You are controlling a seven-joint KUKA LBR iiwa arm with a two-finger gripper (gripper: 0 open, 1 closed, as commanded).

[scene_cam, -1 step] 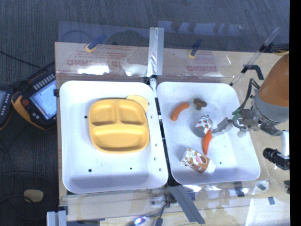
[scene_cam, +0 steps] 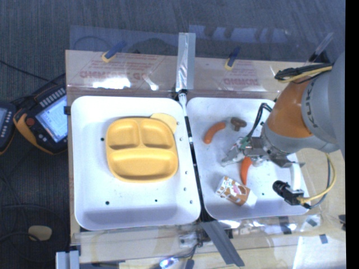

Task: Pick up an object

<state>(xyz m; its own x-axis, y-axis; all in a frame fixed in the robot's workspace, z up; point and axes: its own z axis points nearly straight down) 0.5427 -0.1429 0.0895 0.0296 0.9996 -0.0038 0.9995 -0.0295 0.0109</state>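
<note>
Hiding behind the wrist, fingers (scene_cam: 242, 154) overlap carrot (scene_cam: 245, 170).

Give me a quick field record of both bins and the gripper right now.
left bin: yellow plastic divided tray
right bin: orange sausage-shaped toy, small brown lump, orange carrot-shaped toy, small printed carton
gripper: low over the right bin, just above the carrot-shaped toy's upper end
grasp: cannot confirm anything held
arm: reaching in from the right
</note>
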